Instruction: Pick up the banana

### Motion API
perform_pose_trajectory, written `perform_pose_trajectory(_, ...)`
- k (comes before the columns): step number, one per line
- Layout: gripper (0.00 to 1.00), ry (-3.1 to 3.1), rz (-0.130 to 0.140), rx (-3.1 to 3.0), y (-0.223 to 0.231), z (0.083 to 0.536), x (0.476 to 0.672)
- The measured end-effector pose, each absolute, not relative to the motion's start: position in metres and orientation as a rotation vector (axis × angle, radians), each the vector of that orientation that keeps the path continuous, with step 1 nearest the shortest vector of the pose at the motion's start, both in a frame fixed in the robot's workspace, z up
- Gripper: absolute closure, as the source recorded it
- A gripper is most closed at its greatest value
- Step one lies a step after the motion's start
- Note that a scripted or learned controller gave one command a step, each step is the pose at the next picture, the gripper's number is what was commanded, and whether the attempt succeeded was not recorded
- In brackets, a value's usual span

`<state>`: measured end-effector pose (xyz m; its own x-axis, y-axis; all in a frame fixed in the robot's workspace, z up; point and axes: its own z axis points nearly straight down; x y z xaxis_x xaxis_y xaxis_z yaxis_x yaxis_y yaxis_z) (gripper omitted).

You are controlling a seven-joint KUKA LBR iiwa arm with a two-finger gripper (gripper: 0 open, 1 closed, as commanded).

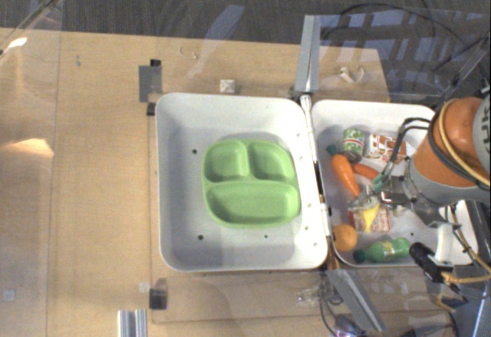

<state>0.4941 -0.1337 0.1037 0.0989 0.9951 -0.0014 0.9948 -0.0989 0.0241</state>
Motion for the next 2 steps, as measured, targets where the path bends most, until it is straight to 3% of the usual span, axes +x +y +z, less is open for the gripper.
perform_pose_trajectory(1,1.0,2.097,0.028,2.308,-0.133,0.115,0.497)
perform_pose_trajectory(2,1.0,2.015,0.007,2.405,-0.06,0.251,0.523)
